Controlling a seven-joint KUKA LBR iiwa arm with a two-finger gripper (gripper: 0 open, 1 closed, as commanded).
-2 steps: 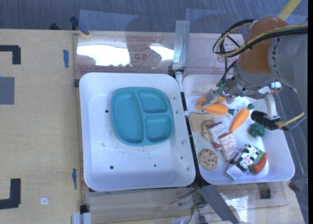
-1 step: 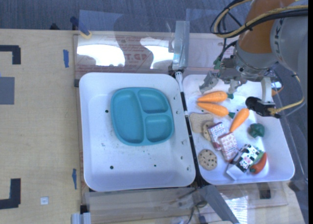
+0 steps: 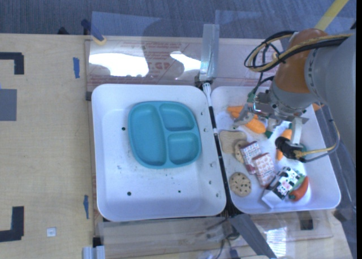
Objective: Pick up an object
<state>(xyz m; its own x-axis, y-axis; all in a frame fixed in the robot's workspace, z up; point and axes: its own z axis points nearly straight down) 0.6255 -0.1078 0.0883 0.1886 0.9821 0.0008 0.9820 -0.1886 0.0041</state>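
My gripper (image 3: 270, 117) hangs low over the back of the right bin (image 3: 329, 187), under the orange band of the arm. Right beneath and beside it lie orange toy pieces (image 3: 257, 125), with another orange piece (image 3: 235, 109) to its left. Further forward in this bin are a tan bread slice (image 3: 228, 139), two red-and-white packets (image 3: 255, 157), a chocolate chip cookie (image 3: 240, 184), a black-and-white box (image 3: 285, 183) and a red-orange vegetable (image 3: 300, 190). I see nothing lifted off the bin floor.
The left bin (image 3: 107, 156) holds a teal divided plate (image 3: 164, 133). A clear upright panel (image 3: 209, 54) stands behind the ridge between the bins. Black cables (image 3: 266, 54) loop off the arm's wrist.
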